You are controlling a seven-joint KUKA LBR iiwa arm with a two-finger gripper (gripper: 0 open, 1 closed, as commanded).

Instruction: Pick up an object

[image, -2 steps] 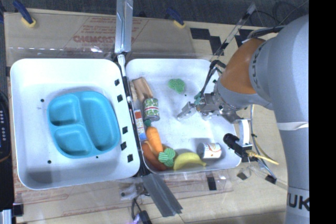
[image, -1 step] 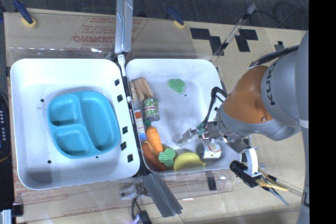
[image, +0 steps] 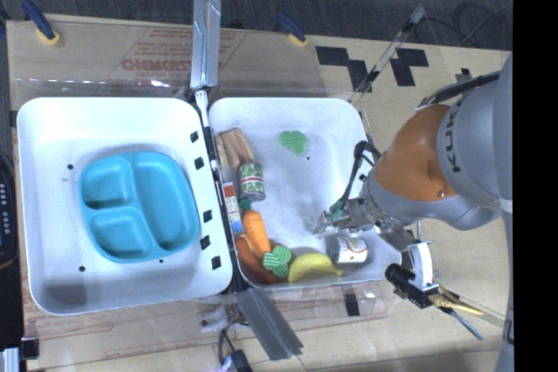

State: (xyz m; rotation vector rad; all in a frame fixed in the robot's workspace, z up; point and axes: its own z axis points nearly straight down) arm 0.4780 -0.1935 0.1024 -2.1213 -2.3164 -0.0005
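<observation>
We see the arm (image: 453, 161) reaching from the right into the right bin (image: 327, 113), its gripper (image: 347, 222) low over a small white object (image: 352, 250) at lower right; we cannot tell its opening or any hold. The banana (image: 314, 266), carrot (image: 255, 231) and can (image: 251, 180) crowd the left wall. The left bin (image: 44, 187) holds a blue tray (image: 138, 203).

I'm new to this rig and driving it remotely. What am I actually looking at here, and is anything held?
One camera looks down at a slant on two white bins. The grey and orange arm reaches in from the right; its gripper is low in the right bin, above a small white object. I cannot tell whether it holds anything. That bin also has a banana, carrot, small can and green leaf-shaped piece. The left bin holds a blue divided tray.
</observation>
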